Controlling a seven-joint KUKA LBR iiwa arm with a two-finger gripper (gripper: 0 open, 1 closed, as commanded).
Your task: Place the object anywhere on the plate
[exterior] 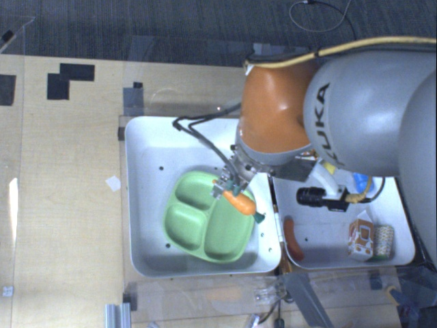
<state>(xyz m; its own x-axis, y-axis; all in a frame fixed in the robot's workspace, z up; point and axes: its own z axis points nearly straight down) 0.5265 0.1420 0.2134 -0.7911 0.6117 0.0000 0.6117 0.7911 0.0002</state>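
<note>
Reaching in from the right, the arm (355,108) was bent down over the left bin (147,183), its gripper (229,185) clamped on the orange carrot (238,202), held at the green plate's (198,217) upper right rim.

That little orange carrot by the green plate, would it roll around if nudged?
Probably somewhat: the small orange carrot-shaped toy looks rounded and tapered, so it might roll in a curve. It lies at the rim of the green divided plastic plate, whose raised ridges would likely stop it. It seems light.
</note>
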